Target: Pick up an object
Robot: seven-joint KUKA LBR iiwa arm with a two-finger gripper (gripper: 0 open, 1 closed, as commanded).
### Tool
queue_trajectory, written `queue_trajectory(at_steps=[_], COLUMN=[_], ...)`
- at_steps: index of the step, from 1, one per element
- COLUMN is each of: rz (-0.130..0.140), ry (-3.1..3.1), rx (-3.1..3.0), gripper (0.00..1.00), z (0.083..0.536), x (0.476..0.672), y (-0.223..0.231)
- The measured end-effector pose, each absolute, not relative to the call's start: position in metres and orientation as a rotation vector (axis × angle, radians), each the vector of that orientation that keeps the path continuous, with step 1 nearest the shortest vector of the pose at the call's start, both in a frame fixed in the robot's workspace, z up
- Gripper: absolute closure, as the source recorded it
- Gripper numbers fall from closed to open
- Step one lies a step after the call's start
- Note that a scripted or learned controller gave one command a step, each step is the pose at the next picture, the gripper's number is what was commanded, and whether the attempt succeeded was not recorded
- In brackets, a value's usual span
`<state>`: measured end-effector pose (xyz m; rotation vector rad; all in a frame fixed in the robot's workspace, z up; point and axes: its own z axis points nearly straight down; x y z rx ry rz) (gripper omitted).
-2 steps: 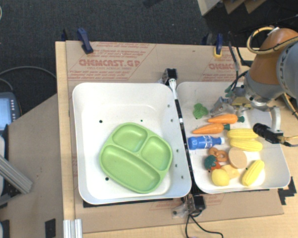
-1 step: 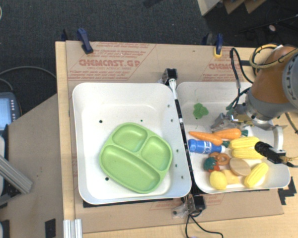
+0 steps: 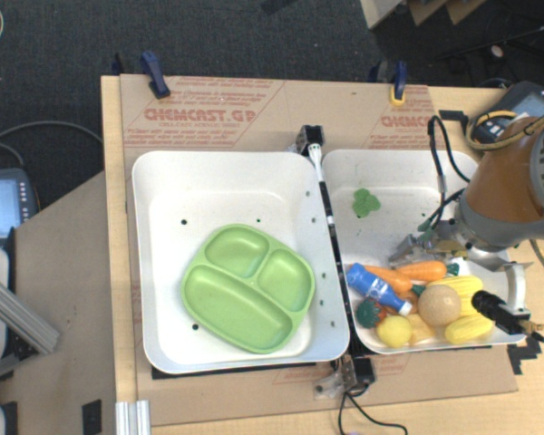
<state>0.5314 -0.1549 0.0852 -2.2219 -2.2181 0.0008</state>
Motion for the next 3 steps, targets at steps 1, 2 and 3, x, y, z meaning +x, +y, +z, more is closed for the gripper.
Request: queue_trajectory(at_steps=[1, 2, 3], rz=[-0.002, -0.003, -0.002], ry=[-2.220, -2.223, -2.222], rx=[-2.224, -2.227, -2.228], gripper=[0.00, 1.00, 0.00], z=[0.0855, 0.0950, 0.0945], x=[0.4784, 0.4801, 0.4798], y=[-0.1482, -0.1485, -0.1488])
